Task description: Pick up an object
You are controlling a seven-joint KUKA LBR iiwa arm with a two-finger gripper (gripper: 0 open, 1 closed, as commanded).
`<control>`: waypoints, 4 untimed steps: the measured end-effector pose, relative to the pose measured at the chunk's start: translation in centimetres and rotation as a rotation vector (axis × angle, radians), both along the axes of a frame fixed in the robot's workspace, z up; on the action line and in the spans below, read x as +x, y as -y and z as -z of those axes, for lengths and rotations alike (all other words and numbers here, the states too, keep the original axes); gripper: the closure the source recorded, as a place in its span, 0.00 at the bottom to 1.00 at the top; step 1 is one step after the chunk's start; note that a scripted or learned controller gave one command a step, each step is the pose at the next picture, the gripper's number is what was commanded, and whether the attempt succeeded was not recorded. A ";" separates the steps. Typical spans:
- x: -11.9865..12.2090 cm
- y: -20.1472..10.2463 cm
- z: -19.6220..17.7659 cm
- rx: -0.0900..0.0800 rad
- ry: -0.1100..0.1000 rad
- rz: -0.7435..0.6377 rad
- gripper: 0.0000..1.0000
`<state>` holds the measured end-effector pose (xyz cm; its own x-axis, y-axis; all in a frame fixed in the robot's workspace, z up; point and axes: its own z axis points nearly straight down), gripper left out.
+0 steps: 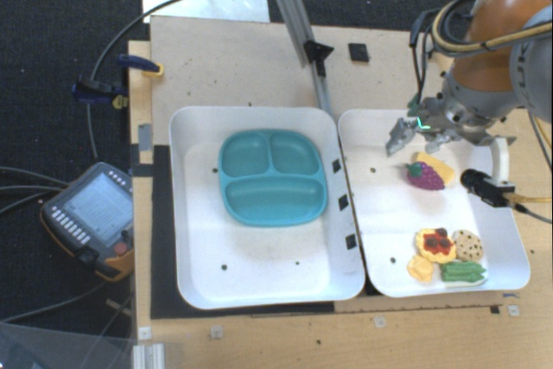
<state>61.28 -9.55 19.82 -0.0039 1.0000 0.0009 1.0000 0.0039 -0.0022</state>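
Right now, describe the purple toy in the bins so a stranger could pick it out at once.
Look in the right-hand white bin, in its upper half, just below the gripper. There lies a bunch of purple toy grapes, resting against a yellow piece. It is the only purple thing; the other toy foods cluster near the bin's lower corner.

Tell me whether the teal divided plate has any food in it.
Empty. The teal plate in the left bin shows three bare compartments; the toy foods lie in the right bin.
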 end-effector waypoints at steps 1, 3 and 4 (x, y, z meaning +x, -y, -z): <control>0.1 0.0 -0.2 0.000 0.004 0.000 0.00; 0.3 -0.5 8.6 -0.001 0.002 0.000 0.00; 0.5 -0.5 11.2 -0.002 0.006 0.003 0.00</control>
<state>61.80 -9.06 8.59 -0.0006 1.0000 -0.0011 1.0000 0.0006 0.0040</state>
